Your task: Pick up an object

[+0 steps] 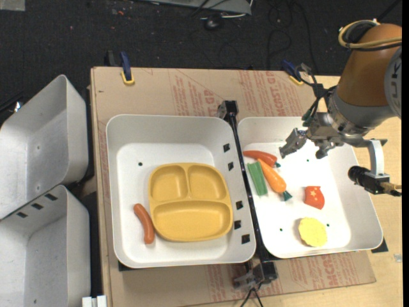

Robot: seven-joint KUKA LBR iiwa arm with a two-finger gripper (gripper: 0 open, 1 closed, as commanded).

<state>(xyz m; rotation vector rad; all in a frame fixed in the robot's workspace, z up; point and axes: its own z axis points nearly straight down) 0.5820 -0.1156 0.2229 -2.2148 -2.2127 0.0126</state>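
The carrot (275,178) lies in the right bin (358,235), near that bin's left wall, slanting from upper left to lower right. It sits below and to the left of the claw (309,143), close to it but not touching. The claw hangs over the upper middle of the right bin with its 2 dark fingers spread apart and nothing between them. One finger (292,142) points down toward the left, above the carrot's upper end; the other points down to the right.

A red chili (259,155) lies just above the carrot, touching or nearly touching its top end, and a green strip (257,177) lies just beside the carrot on its left. A red wedge (314,197) sits to the right of the carrot, apart from it, and a yellow round piece (312,231) rests near the bin's front edge.

The left bin (121,171) holds a yellow tray (190,201) with 3 compartments, and a sausage (144,222) lies just beside the tray's left edge. The arm (369,75) reaches in from the right, its orange band above the claw.
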